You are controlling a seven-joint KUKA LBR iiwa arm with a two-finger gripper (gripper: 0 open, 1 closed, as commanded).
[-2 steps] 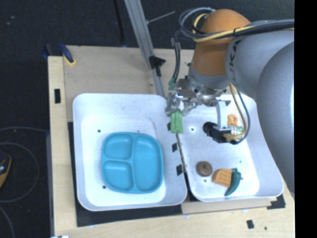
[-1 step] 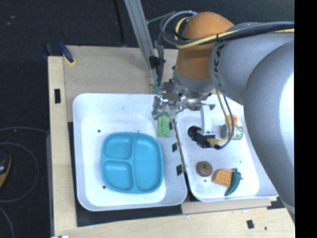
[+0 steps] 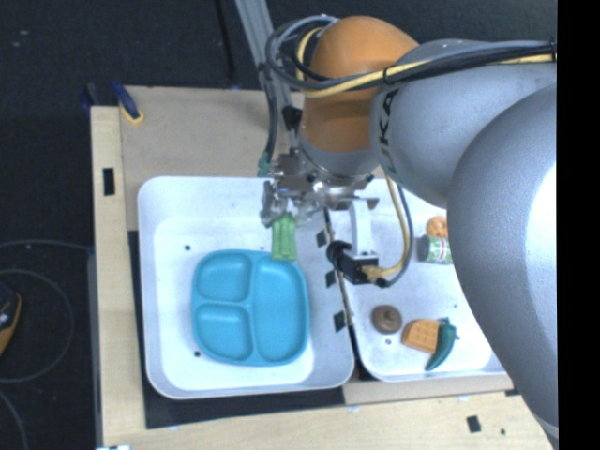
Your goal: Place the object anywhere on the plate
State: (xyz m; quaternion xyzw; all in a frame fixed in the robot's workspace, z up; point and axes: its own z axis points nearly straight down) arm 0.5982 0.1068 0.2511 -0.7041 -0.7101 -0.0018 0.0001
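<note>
A blue plate (image 3: 251, 309) with three compartments lies in the left white bin (image 3: 164, 251). My gripper (image 3: 284, 219) hangs over the plate's far edge, near its right corner. A small, light green oblong object (image 3: 283, 242) stands upright between the fingers, and the gripper is shut on its upper end. The object's lower end reaches the plate's far rim; I cannot tell whether it touches. The wrist and the orange band hide what lies behind the gripper.
The right bin (image 3: 469, 368) holds a brown round piece (image 3: 385, 319), an orange and green toy vegetable (image 3: 431, 337), a small can (image 3: 435, 248) and an orange item (image 3: 437, 226). A cable with a black connector (image 3: 349, 262) dangles over the gap between the bins.
</note>
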